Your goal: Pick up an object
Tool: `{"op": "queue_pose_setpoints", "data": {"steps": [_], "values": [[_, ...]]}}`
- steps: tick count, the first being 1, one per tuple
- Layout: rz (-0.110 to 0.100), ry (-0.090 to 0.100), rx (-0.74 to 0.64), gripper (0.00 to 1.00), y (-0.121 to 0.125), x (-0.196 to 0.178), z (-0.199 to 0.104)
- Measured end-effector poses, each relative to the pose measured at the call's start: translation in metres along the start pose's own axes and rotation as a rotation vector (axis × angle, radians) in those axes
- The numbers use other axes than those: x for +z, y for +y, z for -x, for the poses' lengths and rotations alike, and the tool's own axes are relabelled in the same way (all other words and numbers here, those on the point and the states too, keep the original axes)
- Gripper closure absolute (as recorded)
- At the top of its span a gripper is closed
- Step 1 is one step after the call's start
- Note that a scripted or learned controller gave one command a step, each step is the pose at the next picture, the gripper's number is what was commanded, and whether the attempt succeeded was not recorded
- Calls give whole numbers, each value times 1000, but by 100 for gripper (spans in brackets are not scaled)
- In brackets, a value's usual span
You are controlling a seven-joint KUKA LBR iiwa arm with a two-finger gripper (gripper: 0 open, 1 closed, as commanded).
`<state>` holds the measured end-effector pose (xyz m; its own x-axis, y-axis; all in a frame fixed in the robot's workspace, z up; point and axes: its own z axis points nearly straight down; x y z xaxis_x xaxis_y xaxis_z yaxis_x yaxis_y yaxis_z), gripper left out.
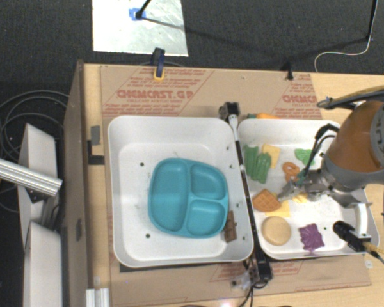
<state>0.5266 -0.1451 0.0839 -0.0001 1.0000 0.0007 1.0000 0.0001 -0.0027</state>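
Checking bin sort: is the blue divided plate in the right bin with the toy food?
No. The blue divided plate lies in the left bin, while the toy food, such as the purple grapes, is in the right bin.

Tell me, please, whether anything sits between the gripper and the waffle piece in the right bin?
Nothing visible does. The gripper hangs right beside the waffle piece, at its upper right, with bare bin floor between them. The green pepper and round bun lie off to the sides.

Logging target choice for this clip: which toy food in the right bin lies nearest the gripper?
The waffle, tan and gridded, lies nearest the gripper, just to its left in the camera view. The round bun and purple grapes sit lower, farther away.
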Motion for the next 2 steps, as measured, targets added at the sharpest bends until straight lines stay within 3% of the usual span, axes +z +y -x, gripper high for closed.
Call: {"op": "queue_pose_setpoints", "data": {"steps": [1,2], "values": [[6,-1,-3,100,3,-11,0],[6,-1,-3,0,3,-11,0]]}}
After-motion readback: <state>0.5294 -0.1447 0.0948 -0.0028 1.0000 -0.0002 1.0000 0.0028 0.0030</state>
